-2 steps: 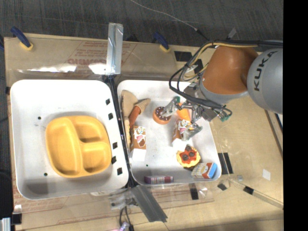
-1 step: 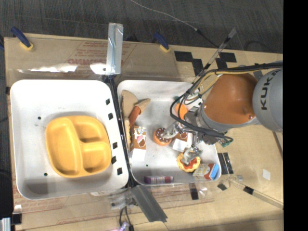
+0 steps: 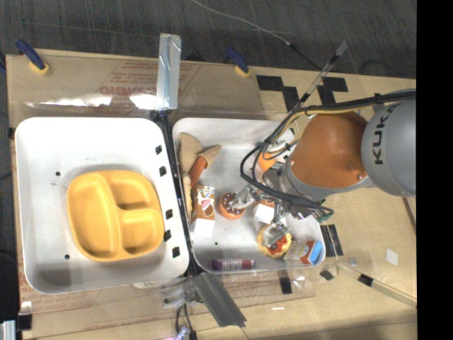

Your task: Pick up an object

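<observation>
Brush [image 3: 196,167] lies upright-slanted; gripper [image 3: 272,214] near donut [image 3: 231,205].

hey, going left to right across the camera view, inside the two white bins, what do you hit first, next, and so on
yellow divided tray in the left bin → brown-handled brush at the right bin's left edge → small round donut-like toy → yellow and red toy → gripper just above it, under the orange wrist.
</observation>
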Robot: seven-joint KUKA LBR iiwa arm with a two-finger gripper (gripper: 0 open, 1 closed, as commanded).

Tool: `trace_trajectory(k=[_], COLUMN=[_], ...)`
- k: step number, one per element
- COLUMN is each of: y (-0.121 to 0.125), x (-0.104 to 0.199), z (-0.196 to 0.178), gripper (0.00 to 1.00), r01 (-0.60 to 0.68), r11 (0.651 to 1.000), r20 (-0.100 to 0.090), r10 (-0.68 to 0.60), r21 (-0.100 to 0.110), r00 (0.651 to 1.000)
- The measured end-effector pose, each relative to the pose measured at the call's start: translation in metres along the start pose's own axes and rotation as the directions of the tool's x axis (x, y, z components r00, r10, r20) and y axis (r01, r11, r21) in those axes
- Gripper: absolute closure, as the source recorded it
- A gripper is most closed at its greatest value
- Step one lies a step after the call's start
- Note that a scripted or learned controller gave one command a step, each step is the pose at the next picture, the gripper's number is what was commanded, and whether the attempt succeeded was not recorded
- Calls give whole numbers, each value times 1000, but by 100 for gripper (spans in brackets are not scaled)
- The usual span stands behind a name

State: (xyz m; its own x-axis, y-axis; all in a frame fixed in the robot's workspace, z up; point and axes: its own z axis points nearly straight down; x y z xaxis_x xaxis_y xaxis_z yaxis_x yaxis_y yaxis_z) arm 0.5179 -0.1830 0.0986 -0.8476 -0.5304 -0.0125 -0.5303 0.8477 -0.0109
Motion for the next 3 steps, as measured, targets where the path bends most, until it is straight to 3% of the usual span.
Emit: trace_trajectory(k=[1, 2, 3], y=[6, -24, 21], x=[26, 5, 16], z=[0, 3, 6], gripper=[0, 0, 0], r01=[-34, 33, 25], r11=[999, 999, 1000], r20=[3, -8, -11], r10=[34, -33, -25], r21=[-3, -12, -13], r00=[999, 999, 1000])
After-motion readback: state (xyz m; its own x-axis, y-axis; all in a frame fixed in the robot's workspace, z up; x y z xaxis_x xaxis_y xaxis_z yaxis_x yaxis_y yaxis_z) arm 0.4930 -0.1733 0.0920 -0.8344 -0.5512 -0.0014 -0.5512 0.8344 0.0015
